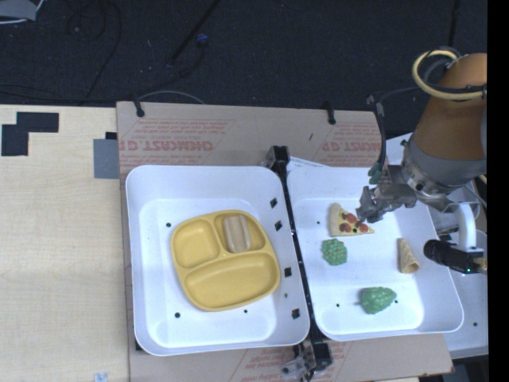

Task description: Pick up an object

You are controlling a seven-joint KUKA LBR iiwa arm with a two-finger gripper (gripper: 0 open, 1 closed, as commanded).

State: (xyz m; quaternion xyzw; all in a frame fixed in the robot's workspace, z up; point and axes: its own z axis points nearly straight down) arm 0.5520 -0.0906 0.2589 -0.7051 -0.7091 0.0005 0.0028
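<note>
Two white bins sit side by side on the table. Left bin [151,213] holds a yellow divided plate [225,259] with a tan bread-like piece [235,232] in its far right compartment. Right bin [429,309] holds four loose items: a pizza slice [347,221] toward the far middle, a small green broccoli-like piece [335,251] just near of it, a second green lump [377,298] nearer still, and a tan cone [407,255] off to the right.

Arm [445,126] reaches in from the right. Claw [371,207] is down at the right edge of the pizza slice, seemingly touching or just above it. From this slant I cannot tell how far the claw is open, nor whether anything is caught in it; the slice looks flat on the bin floor.

Likely target: the pizza slice, since the claw sits over it. Judgement on doing this well:
- The slice is thin and flat, so the grip probably has to close low, right at the bin floor, across the narrow width rather than along the length.
- The claw appears to be at the slice's edge, not its middle; a pinch there may slip off or tilt the slice.
- Lift straight up and slowly; the nearest green piece is close, so sideways drift could nudge it.
- If the slice stays on the floor after lifting, the cone or a green lump, being thicker, looks an easier pick.
</note>
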